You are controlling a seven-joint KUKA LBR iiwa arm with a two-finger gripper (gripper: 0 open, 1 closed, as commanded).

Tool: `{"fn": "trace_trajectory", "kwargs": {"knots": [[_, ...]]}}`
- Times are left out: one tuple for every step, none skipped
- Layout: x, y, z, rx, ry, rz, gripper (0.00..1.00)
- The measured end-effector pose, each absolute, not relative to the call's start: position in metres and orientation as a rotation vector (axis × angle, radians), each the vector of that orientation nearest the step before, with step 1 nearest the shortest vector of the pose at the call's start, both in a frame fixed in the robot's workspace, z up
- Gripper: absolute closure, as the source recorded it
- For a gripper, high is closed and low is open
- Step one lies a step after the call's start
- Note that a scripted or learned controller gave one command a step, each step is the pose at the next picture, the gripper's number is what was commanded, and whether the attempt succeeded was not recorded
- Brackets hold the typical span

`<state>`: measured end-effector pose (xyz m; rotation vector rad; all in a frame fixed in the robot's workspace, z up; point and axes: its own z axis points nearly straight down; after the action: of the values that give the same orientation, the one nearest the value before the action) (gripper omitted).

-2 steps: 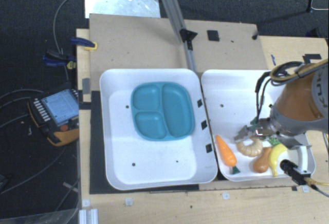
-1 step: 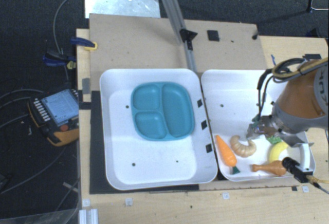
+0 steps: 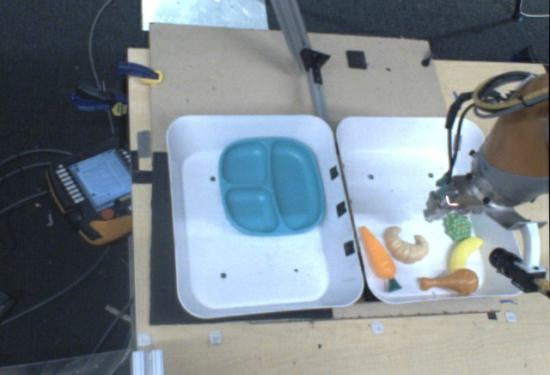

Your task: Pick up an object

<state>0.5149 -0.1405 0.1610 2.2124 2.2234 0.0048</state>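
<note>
Green toy [image 3: 459, 226] sat just under the gripper [image 3: 447, 203], grip state impossible to tell; approach step, needing a descent and close.

A brown bench [image 3: 258, 72] bears two shallow white bins side by side. The left bin [image 3: 193, 261] touches the right bin [image 3: 378, 150].

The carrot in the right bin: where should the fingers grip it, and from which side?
Grip the carrot across its thick orange middle, coming from above. It lies flat and slanted, its green tip toward the bin's near wall, and the croissant lies close on its right.
</note>
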Motion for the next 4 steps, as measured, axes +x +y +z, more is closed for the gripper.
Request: {"fn": "trace_trajectory", "kwargs": {"knots": [[0.522,-0.132,0.213,2.211,2.224,0.006,1.0],[0.524,-0.132,0.256,2.21,2.224,0.006,1.0],[0.538,-0.076,0.26,2.208,2.233,0.006,1.0],[0.566,-0.023,0.247,2.208,2.232,0.005,1.0]]}}
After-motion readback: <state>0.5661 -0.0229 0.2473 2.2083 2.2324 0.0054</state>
